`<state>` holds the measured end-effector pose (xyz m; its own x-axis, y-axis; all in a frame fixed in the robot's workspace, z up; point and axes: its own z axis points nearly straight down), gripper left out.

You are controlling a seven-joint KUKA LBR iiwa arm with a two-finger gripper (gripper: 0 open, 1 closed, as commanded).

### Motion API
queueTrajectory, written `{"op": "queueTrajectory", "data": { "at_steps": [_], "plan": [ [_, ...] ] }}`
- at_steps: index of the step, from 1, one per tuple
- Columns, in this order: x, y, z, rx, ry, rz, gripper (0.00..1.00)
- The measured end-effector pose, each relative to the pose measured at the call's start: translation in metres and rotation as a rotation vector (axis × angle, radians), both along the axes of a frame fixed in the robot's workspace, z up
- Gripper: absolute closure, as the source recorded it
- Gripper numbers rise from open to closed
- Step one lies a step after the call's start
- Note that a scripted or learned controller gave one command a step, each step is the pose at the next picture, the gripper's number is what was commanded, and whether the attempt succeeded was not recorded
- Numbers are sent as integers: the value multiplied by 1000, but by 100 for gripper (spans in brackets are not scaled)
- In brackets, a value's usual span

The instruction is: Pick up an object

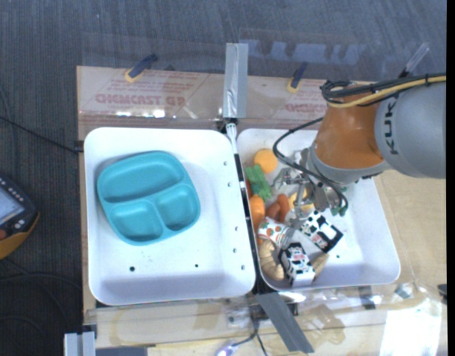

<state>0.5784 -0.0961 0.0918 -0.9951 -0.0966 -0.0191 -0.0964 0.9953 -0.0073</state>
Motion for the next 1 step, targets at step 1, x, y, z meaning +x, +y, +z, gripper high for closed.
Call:
{"op": "queueTrajectory", "data": {
  "at_steps": [1],
  "plan": [
    [-66, -14, 0, 5, 1, -85, 0]
  ]
}}
